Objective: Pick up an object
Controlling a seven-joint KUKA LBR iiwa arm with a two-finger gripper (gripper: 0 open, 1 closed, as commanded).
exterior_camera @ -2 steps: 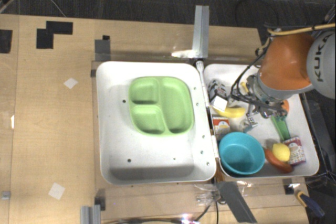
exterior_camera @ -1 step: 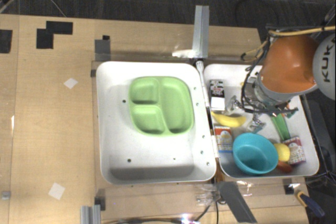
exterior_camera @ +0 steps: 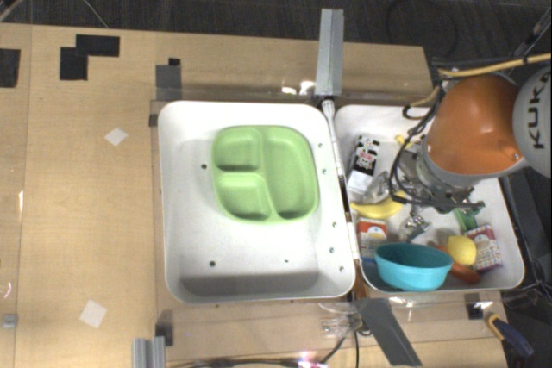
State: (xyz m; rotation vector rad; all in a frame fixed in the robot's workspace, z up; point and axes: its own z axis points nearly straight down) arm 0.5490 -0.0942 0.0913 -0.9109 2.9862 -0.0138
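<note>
Surface [exterior_camera: 78,185]: pale wood, with black squares at its far left edge and two white bins side by side on it.
Left bin [exterior_camera: 185,228]: shallow and white, with a green tray lying inside.
Right bin [exterior_camera: 513,267]: shallow and white, crowded with small things; the arm hangs over its middle.
Arm [exterior_camera: 474,125]: grey with an orange band, reaching in from the right and reaching down into the right bin.
Green tray [exterior_camera: 263,172]: three compartments, lying flat toward the far side of the left bin.
Blue bowl [exterior_camera: 414,265]: upright at the near edge of the right bin.
Tool [exterior_camera: 416,220]: low in the right bin, just above the blue bowl and beside the banana; whether it is open or closed I cannot tell.
Banana [exterior_camera: 378,208]: yellow, lying left of the tool.
Lemon [exterior_camera: 461,250]: yellow, just right of the blue bowl.
Black and white carton [exterior_camera: 366,155]: at the far left of the right bin.
</note>
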